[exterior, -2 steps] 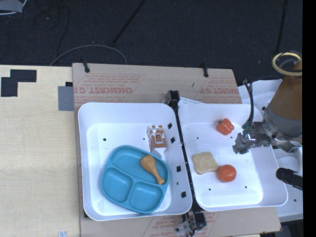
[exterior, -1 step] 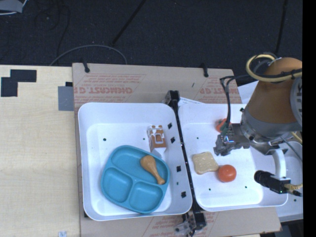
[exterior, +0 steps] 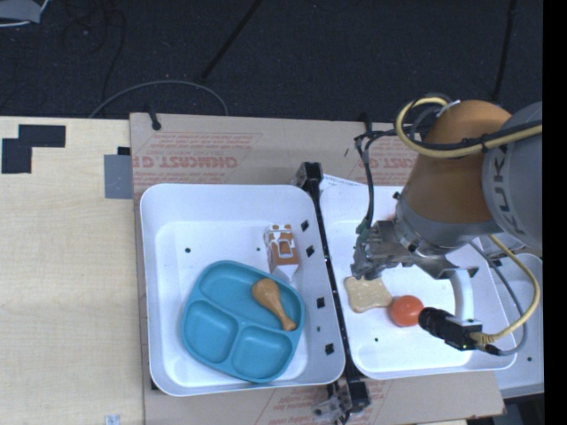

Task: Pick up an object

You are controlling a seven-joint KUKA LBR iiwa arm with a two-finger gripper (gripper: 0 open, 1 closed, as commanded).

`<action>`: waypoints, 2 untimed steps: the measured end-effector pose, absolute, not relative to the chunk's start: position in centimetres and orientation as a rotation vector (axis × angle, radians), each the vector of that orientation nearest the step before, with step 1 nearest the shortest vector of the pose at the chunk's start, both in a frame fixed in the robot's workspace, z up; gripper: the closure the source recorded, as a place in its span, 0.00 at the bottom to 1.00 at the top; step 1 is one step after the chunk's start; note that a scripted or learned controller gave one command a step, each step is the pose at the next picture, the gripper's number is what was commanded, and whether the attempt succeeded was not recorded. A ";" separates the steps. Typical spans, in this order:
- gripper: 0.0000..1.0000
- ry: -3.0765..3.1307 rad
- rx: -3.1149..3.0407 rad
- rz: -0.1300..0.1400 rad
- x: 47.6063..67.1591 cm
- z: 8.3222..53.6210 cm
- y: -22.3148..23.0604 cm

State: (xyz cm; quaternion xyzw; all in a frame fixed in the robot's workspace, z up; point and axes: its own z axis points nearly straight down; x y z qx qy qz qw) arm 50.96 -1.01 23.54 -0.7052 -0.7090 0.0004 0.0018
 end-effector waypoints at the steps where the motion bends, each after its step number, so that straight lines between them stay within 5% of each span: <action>1: 1.00 -2.222 -2.213 0.005 50.8 22.3 4.6; 2: 1.00 -2.225 -2.214 0.003 50.9 23.0 10.6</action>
